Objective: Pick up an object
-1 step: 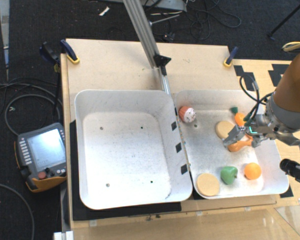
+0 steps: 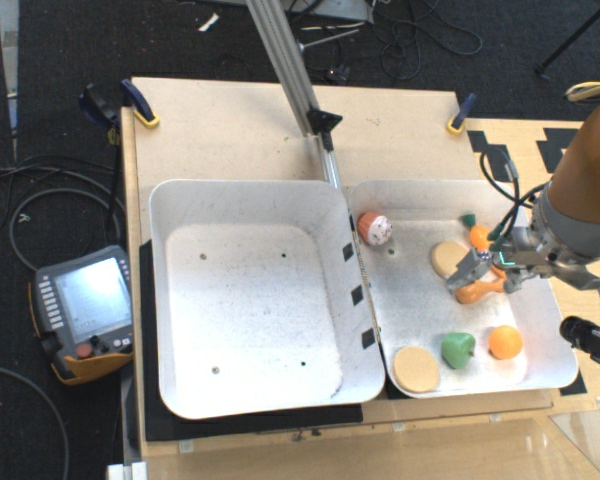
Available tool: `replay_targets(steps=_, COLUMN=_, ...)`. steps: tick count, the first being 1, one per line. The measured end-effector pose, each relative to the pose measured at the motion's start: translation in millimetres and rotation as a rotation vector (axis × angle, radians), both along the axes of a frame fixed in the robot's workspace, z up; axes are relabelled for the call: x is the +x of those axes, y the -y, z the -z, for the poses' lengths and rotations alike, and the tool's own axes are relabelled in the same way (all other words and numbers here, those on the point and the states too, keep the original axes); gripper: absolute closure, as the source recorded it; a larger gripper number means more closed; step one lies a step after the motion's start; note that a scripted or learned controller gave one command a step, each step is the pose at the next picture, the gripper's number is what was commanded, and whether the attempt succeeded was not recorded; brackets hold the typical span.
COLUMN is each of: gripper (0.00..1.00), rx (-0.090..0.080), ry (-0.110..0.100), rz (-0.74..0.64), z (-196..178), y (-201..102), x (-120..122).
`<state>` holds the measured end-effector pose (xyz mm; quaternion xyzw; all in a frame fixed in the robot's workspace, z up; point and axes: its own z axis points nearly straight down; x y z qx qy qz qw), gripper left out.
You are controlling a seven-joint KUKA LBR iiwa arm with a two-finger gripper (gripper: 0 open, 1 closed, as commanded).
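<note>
We see the gripper [image 2: 483, 271] low in the right bin [image 2: 410, 268], grasping an orange object [image 2: 477, 289]; at its 6 o'clock lies a green pepper [image 2: 458, 348].

**Grey arm with an orange band**

The arm [image 2: 578, 193] shows a broad, rounded orange band at the far right, with a smooth grey ring below it at the wrist. A thin black cable [image 2: 507, 211] loops along its left side towards the gripper [image 2: 487, 268]. The gripper is a small, dark grey metal block with angular edges, and a tiny green-blue light glows on its body. Its fingers are too small to make out clearly.
</note>
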<state>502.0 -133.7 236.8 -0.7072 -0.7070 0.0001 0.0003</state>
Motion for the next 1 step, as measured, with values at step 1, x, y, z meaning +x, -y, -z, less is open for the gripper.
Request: replay_targets(steps=1, gripper=0.0, rx=0.0, ry=-0.004, rz=0.001, z=44.8, y=5.3, x=-2.0)
